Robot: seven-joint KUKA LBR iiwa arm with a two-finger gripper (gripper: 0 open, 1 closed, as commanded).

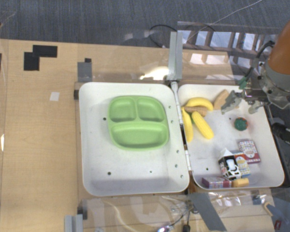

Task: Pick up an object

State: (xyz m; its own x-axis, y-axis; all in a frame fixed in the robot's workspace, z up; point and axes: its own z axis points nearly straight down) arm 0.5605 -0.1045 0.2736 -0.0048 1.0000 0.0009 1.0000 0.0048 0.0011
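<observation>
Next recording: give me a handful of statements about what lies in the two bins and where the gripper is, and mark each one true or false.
1. The green divided tray lies in the left bin. True.
2. The bananas lie on the green divided tray. False: they lie in the right bin, near its left wall.
3. The gripper is over the right bin. True.
4. A small dark green round object lies in the right bin. True.
5. The gripper is over the left bin, above the tray. False: it is at the far side of the right bin, near the small green object.
6. The small cartons lie beside the tray in the left bin. False: they lie at the right bin's near side.
</observation>
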